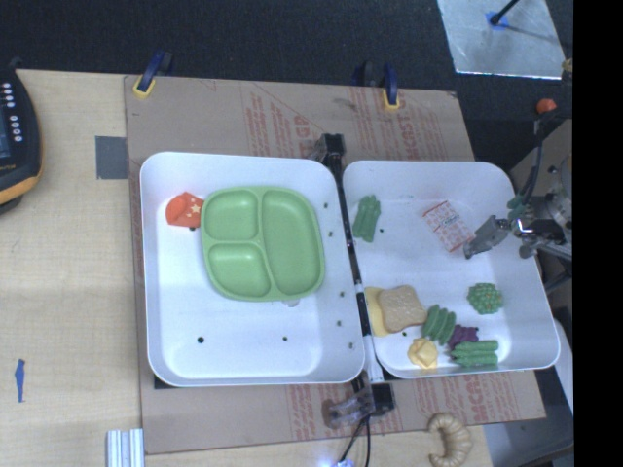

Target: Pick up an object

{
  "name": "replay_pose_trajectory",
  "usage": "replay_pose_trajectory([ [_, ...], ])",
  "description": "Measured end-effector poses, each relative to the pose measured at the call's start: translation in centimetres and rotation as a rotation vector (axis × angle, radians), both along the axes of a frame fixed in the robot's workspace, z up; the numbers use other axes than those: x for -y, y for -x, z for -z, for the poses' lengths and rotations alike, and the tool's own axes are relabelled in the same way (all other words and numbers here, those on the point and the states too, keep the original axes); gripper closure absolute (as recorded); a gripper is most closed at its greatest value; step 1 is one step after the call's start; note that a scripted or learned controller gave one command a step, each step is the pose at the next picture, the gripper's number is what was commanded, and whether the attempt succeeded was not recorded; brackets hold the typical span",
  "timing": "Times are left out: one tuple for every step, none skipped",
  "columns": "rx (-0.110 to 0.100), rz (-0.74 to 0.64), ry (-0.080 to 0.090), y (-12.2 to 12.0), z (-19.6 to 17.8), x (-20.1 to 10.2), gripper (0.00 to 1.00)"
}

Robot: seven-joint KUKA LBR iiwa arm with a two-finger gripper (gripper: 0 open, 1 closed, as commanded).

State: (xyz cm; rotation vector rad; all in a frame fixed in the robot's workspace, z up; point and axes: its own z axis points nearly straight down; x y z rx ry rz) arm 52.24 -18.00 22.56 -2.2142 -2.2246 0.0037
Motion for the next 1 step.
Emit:
replay_pose_trajectory([
  [-0.006, -0.006, -0.003, -1.39, 8.06, -4.63, 0.0],
])
